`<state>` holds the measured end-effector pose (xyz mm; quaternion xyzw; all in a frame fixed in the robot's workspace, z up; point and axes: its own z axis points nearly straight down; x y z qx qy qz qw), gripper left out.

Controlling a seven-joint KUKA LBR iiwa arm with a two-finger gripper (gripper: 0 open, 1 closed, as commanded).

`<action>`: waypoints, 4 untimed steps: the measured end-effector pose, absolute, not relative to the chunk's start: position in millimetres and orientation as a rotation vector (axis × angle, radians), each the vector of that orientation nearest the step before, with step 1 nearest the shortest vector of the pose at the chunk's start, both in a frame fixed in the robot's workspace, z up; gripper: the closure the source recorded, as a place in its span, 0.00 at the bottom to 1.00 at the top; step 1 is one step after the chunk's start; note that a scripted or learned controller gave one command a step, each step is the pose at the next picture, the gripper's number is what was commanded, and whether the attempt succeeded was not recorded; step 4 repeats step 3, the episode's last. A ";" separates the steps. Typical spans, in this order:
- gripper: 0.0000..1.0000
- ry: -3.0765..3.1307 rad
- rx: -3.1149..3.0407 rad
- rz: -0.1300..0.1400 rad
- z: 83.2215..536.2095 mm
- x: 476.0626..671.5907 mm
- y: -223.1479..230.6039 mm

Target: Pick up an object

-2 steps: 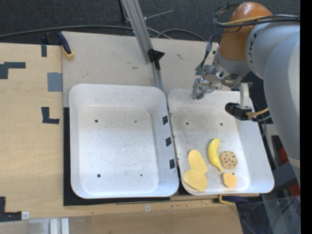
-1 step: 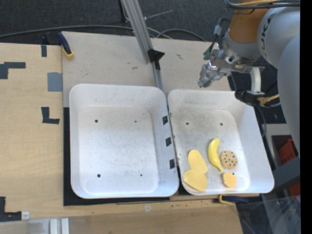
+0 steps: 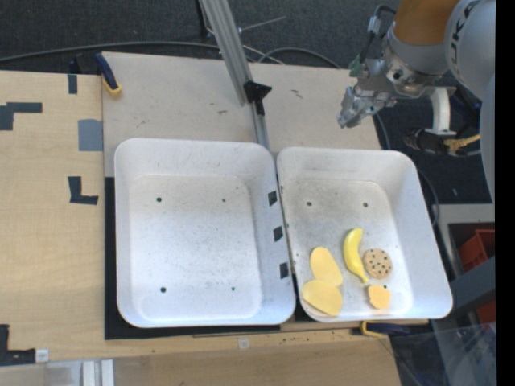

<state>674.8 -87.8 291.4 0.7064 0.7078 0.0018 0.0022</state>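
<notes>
Down in the right bin's (image 3: 402, 175) front corner sits the banana (image 3: 352, 252), probably light, stiff, slick plastic, so I'd pinch across its middle; my hand (image 3: 354, 111) hovers behind the bin, can't tell if spread.

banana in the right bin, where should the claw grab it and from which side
Probably the banana's middle, from straight above, closing across its narrow width. It lies flat, long axis running up the bin, with the cookie close on its right, so that finger has little room.
</notes>
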 end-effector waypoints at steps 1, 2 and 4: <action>1.00 2.228 2.218 -0.002 282.1 662.3 -43.8; 1.00 2.229 2.218 -0.004 257.9 662.1 5.0; 1.00 2.232 2.216 -0.002 251.5 649.1 65.3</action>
